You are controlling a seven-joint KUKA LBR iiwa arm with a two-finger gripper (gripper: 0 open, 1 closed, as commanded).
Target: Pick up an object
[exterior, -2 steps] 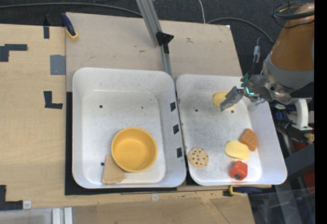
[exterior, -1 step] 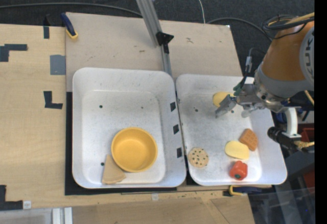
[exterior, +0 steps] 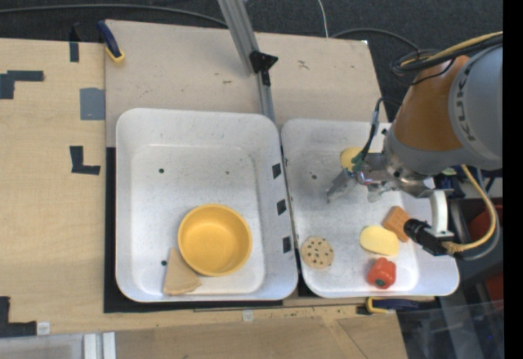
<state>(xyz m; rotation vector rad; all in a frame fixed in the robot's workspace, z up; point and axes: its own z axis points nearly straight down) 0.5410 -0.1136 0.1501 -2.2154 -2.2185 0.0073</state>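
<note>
Camera view from above the bench takes in 2 shallow white bins side by side. Left white bin [exterior: 139,145] holds a round yellow plastic bowl [exterior: 214,240] near its front, and a tan wedge-shaped piece [exterior: 178,277] lies touching the bowl's lower left edge. Right white bin [exterior: 315,145] holds a round speckled cookie [exterior: 316,252] near its front left, a pale yellow rounded lump [exterior: 379,240], a small orange block [exterior: 395,222] just beside that lump, and a red rounded object [exterior: 381,272] near the front rim. Over this bin hangs the grey two-finger gripper [exterior: 341,184], its fingers slightly spread with nothing between them, tips low over the bin floor. A small yellow object [exterior: 350,158] sits just behind the gripper, partly hidden by the wrist.
</note>
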